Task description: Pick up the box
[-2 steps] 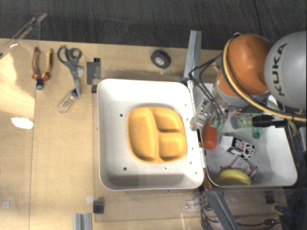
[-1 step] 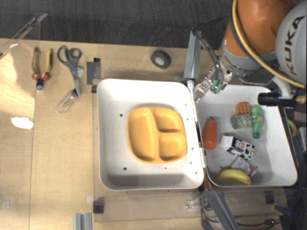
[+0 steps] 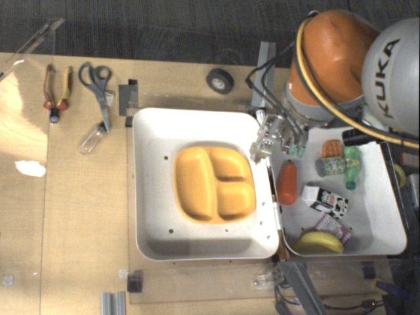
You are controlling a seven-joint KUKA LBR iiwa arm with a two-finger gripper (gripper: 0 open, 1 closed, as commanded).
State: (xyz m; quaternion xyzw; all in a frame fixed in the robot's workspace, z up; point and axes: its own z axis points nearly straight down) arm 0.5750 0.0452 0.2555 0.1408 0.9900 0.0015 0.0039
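Right bin (image 3: 387, 238), middle of its floor: one box (image 3: 326, 200), white at one end with a black-and-white print at the other.
Box axis: long side runs from upper left down to lower right in the camera view, white end toward the left bin; it lies flat.
Beside the box: one red, elongated item (image 3: 287, 182) just to its left, standing roughly top-to-bottom; one small printed packet (image 3: 333, 227) just below; one banana (image 3: 320, 243) near the front wall.
Behind the box: one green bottle (image 3: 341, 165) lying on its side, and one orange item (image 3: 332, 148) above it.
Jaws (image 3: 272, 140): hang over the seam between the two bins, well apart from the box; whether they are spread or pressed together I cannot tell.
Left bin (image 3: 154, 176): one yellow divided tray (image 3: 214, 183).
Table (image 3: 65, 209): one pair of scissors (image 3: 96, 90), one pair of red-handled pliers (image 3: 56, 92), one roll of dark tape (image 3: 220, 81).
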